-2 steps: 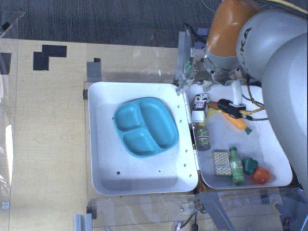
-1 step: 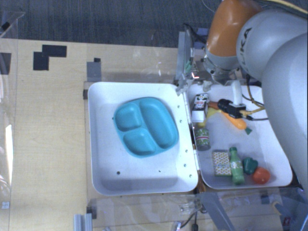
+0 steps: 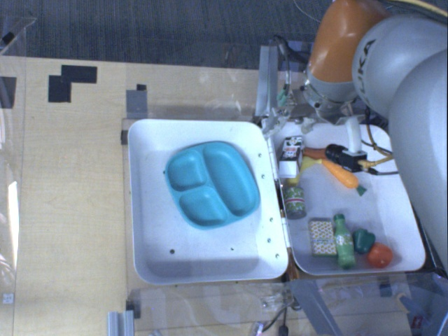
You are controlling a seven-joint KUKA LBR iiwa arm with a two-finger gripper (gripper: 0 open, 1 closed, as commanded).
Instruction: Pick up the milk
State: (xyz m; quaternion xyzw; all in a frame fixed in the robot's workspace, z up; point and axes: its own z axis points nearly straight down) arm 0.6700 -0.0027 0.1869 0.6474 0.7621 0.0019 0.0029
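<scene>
Grey arm casing (image 3: 413,117) looms closest to the lens, swelling across the three o'clock side, with its orange band (image 3: 339,30) up at one o'clock.

Going left to right: the left bin (image 3: 147,257) carries a blue divided plate (image 3: 212,183) near its centre. In the right bin (image 3: 409,208), hard against the shared wall at about nine o'clock, stands what I take to be the milk (image 3: 289,158), a small white carton with a dark printed top. Touching it toward six o'clock is a dark can (image 3: 295,200). A carrot (image 3: 337,171) lies just beside it at three o'clock. Further toward five o'clock sit a patterned box (image 3: 321,236), a green bottle (image 3: 343,240), a teal piece (image 3: 363,240) and a red fruit (image 3: 379,255).

The gripper (image 3: 302,121) hangs at the bin's twelve o'clock corner, just above the carton; whether its jaws are parted or closed I cannot tell.

Risks, as I judge them: the wall leaves little room for a finger beside the carton, the can could be caught or knocked, and the carton may tip.
</scene>
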